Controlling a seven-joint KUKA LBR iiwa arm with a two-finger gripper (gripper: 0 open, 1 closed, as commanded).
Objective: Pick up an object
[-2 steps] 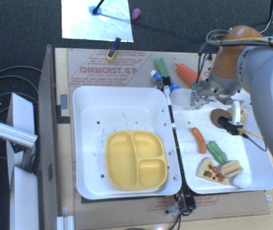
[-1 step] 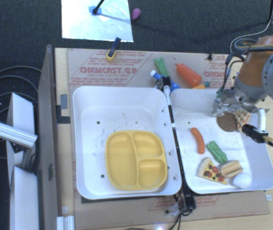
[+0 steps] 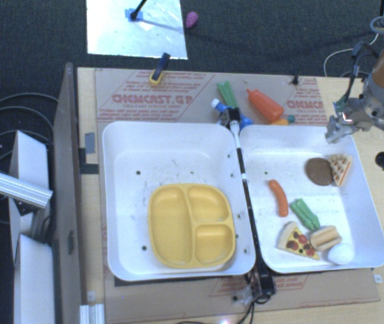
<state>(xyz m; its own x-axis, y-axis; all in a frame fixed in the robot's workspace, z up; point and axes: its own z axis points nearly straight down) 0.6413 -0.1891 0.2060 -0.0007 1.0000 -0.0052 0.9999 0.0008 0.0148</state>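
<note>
Though glossy and smooth, yellow three-compartment tray (image 3: 192, 225) in left bin (image 3: 121, 181).

The arm comes in from the right edge, orange band up top, wrist angled down-left with the gripper (image 3: 336, 128) hanging low at its end.

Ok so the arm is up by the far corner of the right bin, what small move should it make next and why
Probably move the gripper a little toward the near side and lower it over the brown cookie. It sits above the right bin at the far right corner, holding nothing visible, and the cookie, touching a waffle, is the nearest food.
</note>
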